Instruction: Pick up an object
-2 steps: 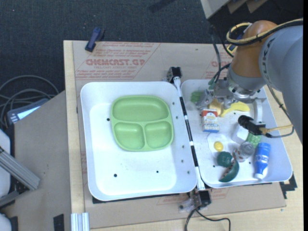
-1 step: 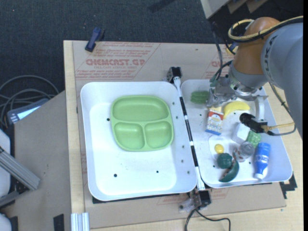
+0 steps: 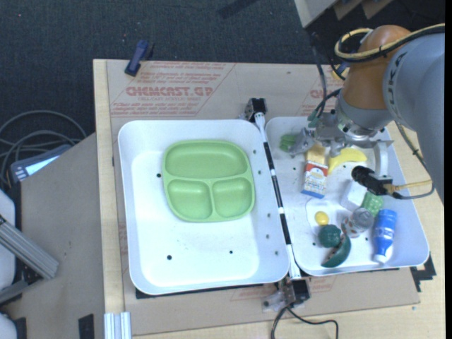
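tool near right bin far rim | left bin roomy

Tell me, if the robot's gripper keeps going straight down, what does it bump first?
Probably the yellow object lying just under the gripper in the right bin, beside the small carton. Depth is hard to judge from this slanted view.

Looks like a robotics lab to me; I've got two white bins clamped on a cardboard-topped bench, loose cables on dark carpet, and a big grey arm reaching in.
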Robot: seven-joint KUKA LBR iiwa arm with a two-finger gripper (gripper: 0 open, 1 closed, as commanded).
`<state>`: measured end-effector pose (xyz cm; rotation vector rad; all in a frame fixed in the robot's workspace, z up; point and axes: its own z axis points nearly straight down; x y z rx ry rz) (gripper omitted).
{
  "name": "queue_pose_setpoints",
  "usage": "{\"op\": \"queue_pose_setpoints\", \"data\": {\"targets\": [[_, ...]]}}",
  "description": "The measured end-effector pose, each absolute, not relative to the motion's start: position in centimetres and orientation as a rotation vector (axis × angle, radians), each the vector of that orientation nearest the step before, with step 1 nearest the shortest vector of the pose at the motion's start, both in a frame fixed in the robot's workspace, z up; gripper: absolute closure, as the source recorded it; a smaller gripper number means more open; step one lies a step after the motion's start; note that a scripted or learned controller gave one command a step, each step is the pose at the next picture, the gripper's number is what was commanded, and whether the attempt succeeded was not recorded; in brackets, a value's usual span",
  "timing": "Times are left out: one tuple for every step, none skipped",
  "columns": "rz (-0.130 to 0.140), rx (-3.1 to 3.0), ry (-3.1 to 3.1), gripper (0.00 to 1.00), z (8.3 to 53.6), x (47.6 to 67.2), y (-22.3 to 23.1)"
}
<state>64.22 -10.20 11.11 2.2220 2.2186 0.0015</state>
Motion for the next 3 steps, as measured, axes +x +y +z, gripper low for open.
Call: {"op": "queue_pose_setpoints", "data": {"targets": [[-0.002,2.224,2.222,0.00,8.4,62.7,-11.6],[-0.022,2.229,2.230,0.00,8.3,66.3,-9.9],[-0.026,2.231,2.229,1.00,9.3,66.2,-10.0]]}}
